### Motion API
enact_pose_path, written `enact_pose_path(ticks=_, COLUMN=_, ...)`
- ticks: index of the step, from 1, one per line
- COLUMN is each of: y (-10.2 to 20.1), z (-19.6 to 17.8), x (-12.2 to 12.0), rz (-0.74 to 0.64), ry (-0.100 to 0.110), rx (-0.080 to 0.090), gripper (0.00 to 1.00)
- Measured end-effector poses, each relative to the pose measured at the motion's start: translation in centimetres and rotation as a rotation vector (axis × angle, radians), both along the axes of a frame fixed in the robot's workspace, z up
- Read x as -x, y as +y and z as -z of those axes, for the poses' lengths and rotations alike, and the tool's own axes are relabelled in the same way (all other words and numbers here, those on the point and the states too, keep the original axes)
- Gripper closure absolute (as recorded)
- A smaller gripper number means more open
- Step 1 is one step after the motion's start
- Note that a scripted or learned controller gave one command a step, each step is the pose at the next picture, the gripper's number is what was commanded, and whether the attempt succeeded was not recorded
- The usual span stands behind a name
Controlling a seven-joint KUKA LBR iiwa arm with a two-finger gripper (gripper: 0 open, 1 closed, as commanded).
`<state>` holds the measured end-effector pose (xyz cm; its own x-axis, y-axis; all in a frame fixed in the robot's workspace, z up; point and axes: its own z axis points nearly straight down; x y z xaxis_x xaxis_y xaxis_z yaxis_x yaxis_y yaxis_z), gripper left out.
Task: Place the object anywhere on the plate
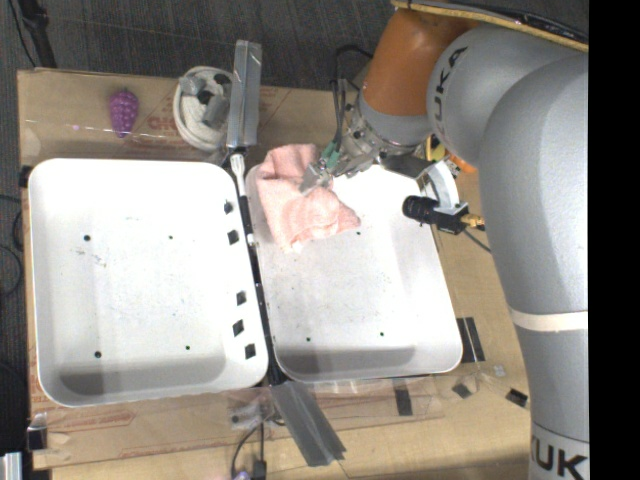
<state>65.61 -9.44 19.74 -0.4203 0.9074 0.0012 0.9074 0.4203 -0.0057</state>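
Camera view, nearest edge first: grey clamp bars (305, 423) lie on the cardboard bench (480, 298) below the seam between the two bins. Left white bin (130, 368) holds nothing visible on its speckled floor. Right white bin (360, 358) carries a crumpled pink cloth (298, 203) in its far left corner, against the divider. Gripper (326, 168) sits right on the cloth's upper edge, touching it; whether the claw is released or clenched cannot be told. Farther back, a purple grape-like toy (123, 111) and a white tape roll (203, 108) rest on the bench.
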Motion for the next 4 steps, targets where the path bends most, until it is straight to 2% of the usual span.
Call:
enact_pose_path(ticks=1, y=0.0, z=-3.1, x=-0.1, rz=-0.004, ry=-0.002, rx=0.000, gripper=1.00)
enact_pose_path(ticks=3, y=10.8, z=-2.5, x=3.1, rz=-0.818, ry=0.001, rx=-0.005, gripper=1.00)
enact_pose_path(ticks=4, y=14.8, z=-2.4, x=3.6, rz=-1.139, ry=0.003, rx=-0.008, gripper=1.00)
